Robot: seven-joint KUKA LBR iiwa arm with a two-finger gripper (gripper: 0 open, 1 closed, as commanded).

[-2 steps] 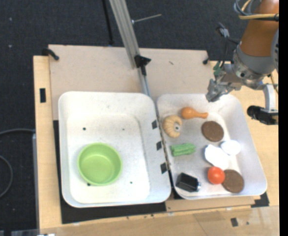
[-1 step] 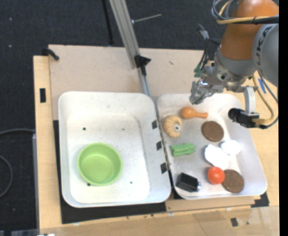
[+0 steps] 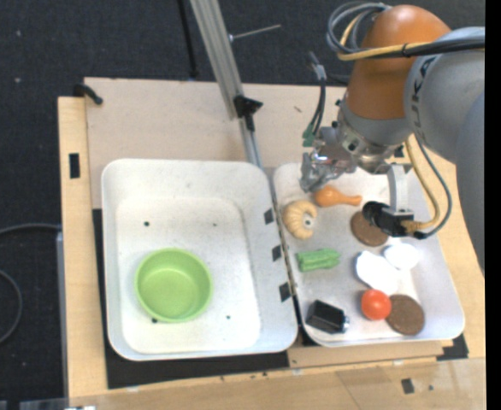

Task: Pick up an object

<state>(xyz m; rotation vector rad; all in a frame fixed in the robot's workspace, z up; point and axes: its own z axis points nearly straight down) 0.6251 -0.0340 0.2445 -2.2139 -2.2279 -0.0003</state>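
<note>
The gripper (image 3: 317, 176) hangs low over the far end of the right bin (image 3: 443, 293), straight up the view from the green block (image 3: 317, 260), which lies close to that bin's left wall. From this angle I cannot tell whether the gripper is open or closed.

The things to pick all sit around the green block. A tan ridged pastry toy (image 3: 300, 217) lies just beyond the block, between it and the gripper. An orange drumstick-shaped toy (image 3: 336, 198) lies beyond the block and a little to its right, just beside the gripper's tip; whether the two touch is unclear. A brown disc (image 3: 367, 231) is up and to the right of the block. Directly right of the block lies a white rounded piece (image 3: 376, 271), with a smaller white piece (image 3: 402, 255) further right. A black block (image 3: 327, 316) lies nearer the camera than the green block, by the near rim. A red ball (image 3: 375, 304) sits to the green block's lower right, with a second brown disc (image 3: 405, 314) just past it.

Well to the left of the green block, across the bins' shared walls, a green bowl (image 3: 173, 284) stands upright in the left bin (image 3: 126, 186)
</note>
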